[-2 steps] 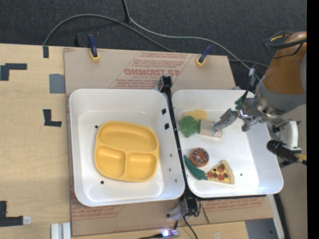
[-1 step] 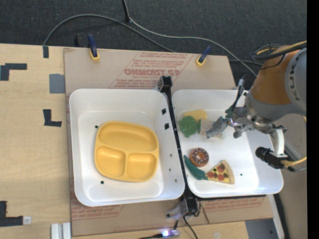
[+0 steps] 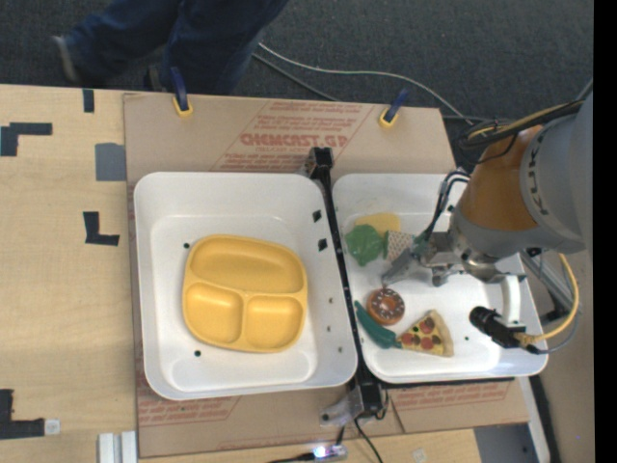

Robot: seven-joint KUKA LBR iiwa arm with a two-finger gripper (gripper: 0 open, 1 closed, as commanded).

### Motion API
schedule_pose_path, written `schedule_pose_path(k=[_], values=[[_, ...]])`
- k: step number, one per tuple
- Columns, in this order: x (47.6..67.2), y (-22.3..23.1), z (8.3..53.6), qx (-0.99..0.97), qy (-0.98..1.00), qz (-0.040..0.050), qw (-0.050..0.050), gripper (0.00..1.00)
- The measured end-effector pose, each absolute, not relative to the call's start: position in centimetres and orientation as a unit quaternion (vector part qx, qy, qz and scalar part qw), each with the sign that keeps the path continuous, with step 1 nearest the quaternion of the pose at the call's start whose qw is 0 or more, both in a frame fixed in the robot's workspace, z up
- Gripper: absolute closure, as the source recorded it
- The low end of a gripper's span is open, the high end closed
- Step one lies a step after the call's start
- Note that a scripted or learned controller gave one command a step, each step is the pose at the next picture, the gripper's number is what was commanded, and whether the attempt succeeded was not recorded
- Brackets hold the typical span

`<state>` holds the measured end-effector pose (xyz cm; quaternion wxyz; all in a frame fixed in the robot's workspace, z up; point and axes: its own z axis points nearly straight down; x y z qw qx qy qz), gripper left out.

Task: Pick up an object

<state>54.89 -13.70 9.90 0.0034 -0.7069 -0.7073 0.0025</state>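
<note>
The right bin (image 3: 482, 193) holds several toy foods. A green leafy piece (image 3: 366, 244) lies against the bin's left side, with a yellow piece (image 3: 383, 223) just behind it. In front of them lie a brown frosted donut (image 3: 387, 305), a pizza slice (image 3: 426, 335) and a dark green pepper (image 3: 374, 327). My gripper (image 3: 396, 262) reaches in from the right and hangs low between the green leafy piece and the donut, close beside both. Nothing shows held in it.
The left bin (image 3: 154, 210) holds a yellow divided plate (image 3: 246, 292). A black divider (image 3: 333, 244) runs between the two bins. The arm's grey body and orange band (image 3: 496, 196) cover the right bin's right side. A black cable end (image 3: 492, 324) hangs over that bin's front right.
</note>
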Motion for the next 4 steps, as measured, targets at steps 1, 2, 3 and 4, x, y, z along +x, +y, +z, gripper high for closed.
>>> schedule_pose_path(k=[1,2,3,4], values=[[54.9,-13.7,8.5,-0.707,-0.708,0.0007,0.000,0.00],[55.0,-13.7,9.6,-0.707,-0.708,0.0006,-0.003,1.00],[55.6,-13.2,14.1,-0.706,-0.708,-0.0006,-0.001,1.00],[54.9,-13.2,18.5,-0.707,-0.708,-0.0005,-0.001,1.00]])
